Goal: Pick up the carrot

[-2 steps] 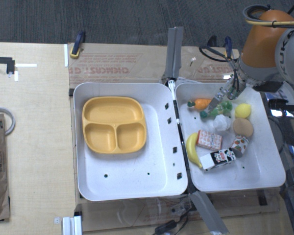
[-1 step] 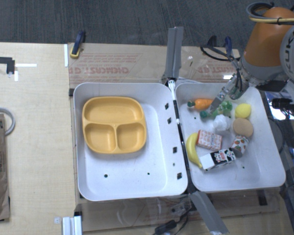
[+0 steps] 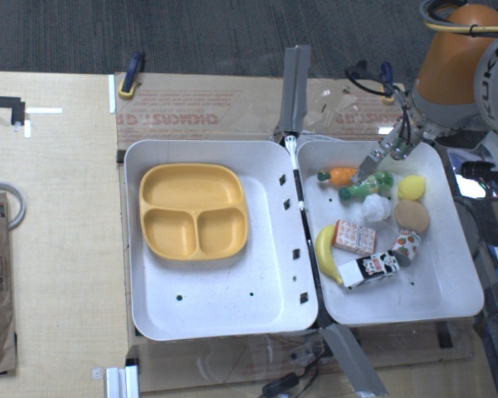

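The carrot (image 3: 342, 175) is seen near the back-left corner of the right bin (image 3: 461, 293), beside a green item (image 3: 365, 189). The gripper (image 3: 369, 167) is poised just right of it, its state not discernible. Open floor is left along the bin's front edge.

A yellow divided tray (image 3: 194, 211) sits in the left bin (image 3: 149, 305); a banana (image 3: 326, 255) lies in the right bin (image 3: 448, 297).

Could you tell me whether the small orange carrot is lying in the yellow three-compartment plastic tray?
No, the small orange carrot lies in the right white bin, while the yellow three-compartment plastic tray sits in the left white bin.
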Motion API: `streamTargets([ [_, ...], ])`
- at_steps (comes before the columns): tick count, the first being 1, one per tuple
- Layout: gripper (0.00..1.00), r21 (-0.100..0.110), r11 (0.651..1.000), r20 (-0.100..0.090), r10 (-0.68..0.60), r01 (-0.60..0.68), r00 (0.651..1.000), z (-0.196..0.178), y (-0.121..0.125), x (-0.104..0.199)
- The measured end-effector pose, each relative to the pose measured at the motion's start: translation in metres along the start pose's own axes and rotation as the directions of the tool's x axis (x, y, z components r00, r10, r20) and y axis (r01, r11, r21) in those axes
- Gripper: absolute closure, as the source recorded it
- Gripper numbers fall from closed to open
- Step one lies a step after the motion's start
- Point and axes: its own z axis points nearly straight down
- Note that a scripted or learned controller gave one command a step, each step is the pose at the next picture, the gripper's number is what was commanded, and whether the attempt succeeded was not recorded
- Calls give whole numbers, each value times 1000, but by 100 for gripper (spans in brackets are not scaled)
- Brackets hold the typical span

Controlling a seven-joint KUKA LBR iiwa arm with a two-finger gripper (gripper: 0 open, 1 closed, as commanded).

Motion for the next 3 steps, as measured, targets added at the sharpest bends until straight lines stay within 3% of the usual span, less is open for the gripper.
streamTargets([
  [1, 0, 0, 1000, 0, 0, 0, 1000, 0, 0, 0],
  [2, 0, 1, 990, 0, -144, 144, 990, 5, 2, 1],
  [3, 0, 0, 953, -1, -304, 304, 953, 2, 4, 8],
])
